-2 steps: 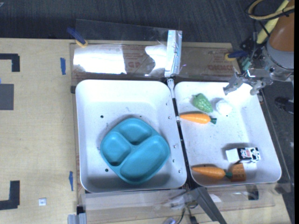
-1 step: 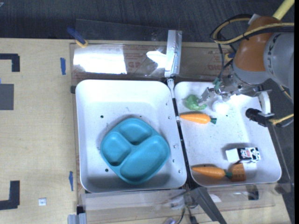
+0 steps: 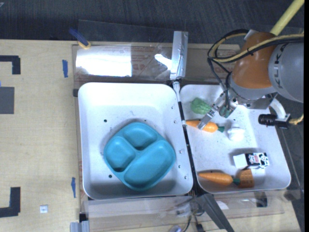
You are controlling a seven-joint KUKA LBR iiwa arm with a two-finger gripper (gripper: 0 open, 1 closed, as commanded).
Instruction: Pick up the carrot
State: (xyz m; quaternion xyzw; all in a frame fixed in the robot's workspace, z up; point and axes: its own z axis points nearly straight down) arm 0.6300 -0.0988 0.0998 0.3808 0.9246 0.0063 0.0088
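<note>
A small orange carrot point(image 3: 203, 126) with a green stem end lies near the left wall of the right bin point(image 3: 282, 170). A second, larger carrot point(image 3: 216, 178) rests along that bin's front wall. My gripper point(image 3: 210, 117) hangs low over the small carrot, its tip right at the carrot's upper side, and part of the carrot is hidden beneath it. The arm's orange band point(image 3: 251, 66) sits above the bin's back right corner.
A green leafy toy point(image 3: 198, 105) lies just behind the gripper. A white lump point(image 3: 235, 134), a small black and white piece point(image 3: 253, 159) and a brown piece point(image 3: 246, 178) also lie in the right bin. A blue divided plate point(image 3: 140, 154) sits in the left bin point(image 3: 91, 110).
</note>
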